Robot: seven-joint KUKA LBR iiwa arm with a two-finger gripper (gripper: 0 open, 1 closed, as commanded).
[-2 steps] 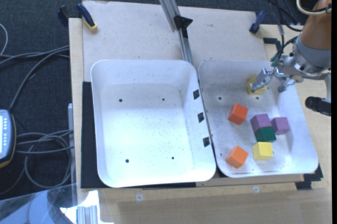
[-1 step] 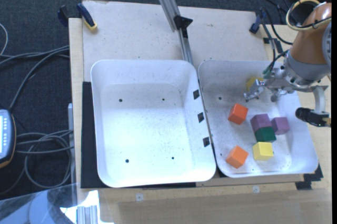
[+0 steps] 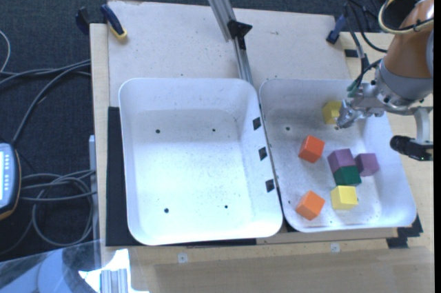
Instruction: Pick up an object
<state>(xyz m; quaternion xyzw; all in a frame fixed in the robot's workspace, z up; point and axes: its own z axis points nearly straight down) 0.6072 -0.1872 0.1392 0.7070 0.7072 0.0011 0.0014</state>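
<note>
Hand low over right bin, reaching in from right; whether it is spread or pressed together, cannot tell. Yellow block touching hand on its left side, partly hidden. Nearer camera from hand: orange block, purple blocks, green block. Left bin well left of hand.

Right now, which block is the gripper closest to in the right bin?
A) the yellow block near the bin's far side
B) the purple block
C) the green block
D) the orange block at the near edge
A: the gripper sits right beside the upper yellow block, apart from the rest of the blocks.
</note>
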